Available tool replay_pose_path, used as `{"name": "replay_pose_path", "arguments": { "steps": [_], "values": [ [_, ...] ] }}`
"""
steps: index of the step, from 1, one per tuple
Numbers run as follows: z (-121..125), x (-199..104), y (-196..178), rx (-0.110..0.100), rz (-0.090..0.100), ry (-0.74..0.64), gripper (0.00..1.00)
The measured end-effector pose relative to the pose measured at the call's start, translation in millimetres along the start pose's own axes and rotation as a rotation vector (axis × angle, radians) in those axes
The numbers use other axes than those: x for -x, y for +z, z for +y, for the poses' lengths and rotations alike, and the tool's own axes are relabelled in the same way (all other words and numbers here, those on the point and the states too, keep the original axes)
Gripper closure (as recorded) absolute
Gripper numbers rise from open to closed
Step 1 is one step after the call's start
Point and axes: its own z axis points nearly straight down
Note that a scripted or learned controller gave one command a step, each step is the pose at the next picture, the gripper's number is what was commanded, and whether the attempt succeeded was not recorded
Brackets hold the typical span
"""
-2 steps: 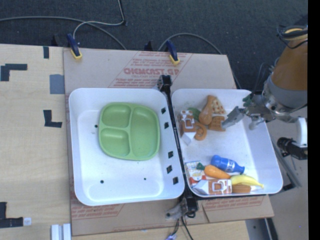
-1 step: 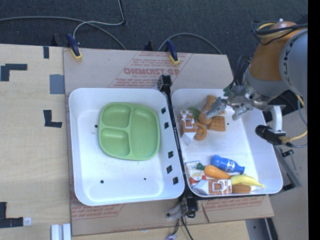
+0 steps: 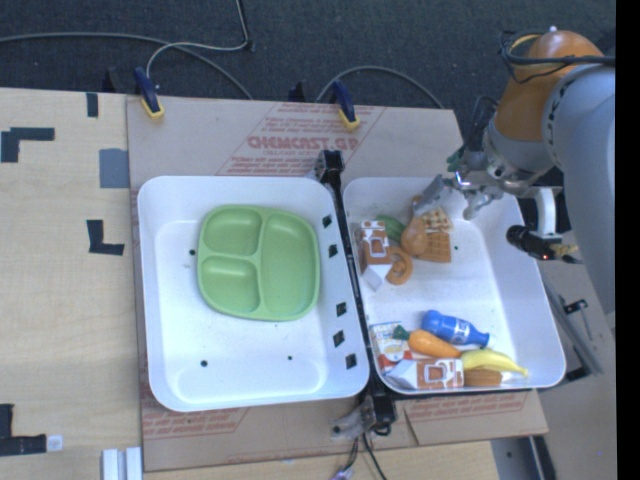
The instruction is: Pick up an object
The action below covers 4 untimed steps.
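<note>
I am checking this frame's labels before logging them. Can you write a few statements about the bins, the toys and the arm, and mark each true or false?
1. The green divided plate lies in the left bin. True.
2. The blue bottle lies on the green plate. False: it lies in the right bin, near its front, by the carrot.
3. The banana is in the right bin's front corner. True.
4. The gripper hangs over the left bin. False: it is over the back of the right bin, just above the waffle-like toy.
5. Two clamps hold the cardboard's back edge. True.
</note>
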Motion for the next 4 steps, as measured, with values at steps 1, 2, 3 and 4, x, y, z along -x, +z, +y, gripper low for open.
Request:
{"name": "replay_pose_path", "arguments": {
  "steps": [1, 2, 3, 4],
  "values": [
    [3, 1, 52, 0.012, -0.005, -0.002, 0.0],
    [1, 21, 23, 0.002, -0.001, 0.0, 0.0],
    [-34, 6, 53, 0.009, -0.004, 0.0, 0.0],
    [-19, 30, -7, 0.003, -0.001, 0.0, 0.0]
  ]
}}
